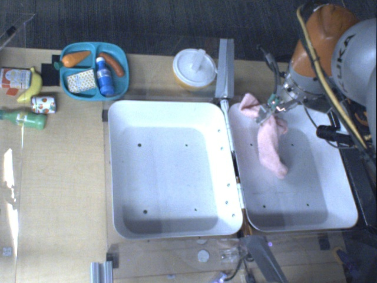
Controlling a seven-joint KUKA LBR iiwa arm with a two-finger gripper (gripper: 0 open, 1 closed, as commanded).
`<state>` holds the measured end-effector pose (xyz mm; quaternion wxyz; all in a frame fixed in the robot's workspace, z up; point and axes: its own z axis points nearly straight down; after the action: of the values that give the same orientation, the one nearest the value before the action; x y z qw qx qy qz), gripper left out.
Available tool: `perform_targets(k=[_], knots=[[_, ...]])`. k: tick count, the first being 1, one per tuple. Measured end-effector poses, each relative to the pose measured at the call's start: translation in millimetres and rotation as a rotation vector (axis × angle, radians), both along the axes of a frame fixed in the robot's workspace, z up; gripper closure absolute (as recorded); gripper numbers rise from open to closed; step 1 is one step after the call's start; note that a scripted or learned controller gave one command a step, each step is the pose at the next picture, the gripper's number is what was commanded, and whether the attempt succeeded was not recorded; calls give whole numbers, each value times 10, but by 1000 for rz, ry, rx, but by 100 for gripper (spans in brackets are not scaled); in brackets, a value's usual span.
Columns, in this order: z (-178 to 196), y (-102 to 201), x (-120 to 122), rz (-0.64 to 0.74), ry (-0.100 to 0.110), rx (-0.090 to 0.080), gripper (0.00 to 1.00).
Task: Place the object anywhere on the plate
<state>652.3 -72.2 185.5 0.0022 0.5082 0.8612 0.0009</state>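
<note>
Lying in the right bin [330, 205], toward its upper left: a pink cloth [270, 143], draped lengthwise and trailing down toward the bin's middle, one corner bunched up near the upper left rim. Hanging right at the cloth's upper part, touching or just above it: the end effector [274, 106], reaching in from the upper right of the frame on the grey arm [353, 46] with its orange band. Cannot tell whether clamping the cloth or merely resting on it. Sitting just left of that: the left bin [171, 170], white and shallow. Resting on a pale wooden tabletop [53, 175], with dark carpet along the top of the frame. Standing above the bins: a white lidded bowl [194, 68]. Lying at upper left: a blue sectioned plate [94, 71] holding toy food, with a banana [30, 86], a small can [43, 104] and a green bottle [25, 119] beside it.
</note>
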Motion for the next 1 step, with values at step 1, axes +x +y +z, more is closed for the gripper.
perform_targets(k=[1], knots=[[397, 20, 16, 8, 0, 0, 100]])
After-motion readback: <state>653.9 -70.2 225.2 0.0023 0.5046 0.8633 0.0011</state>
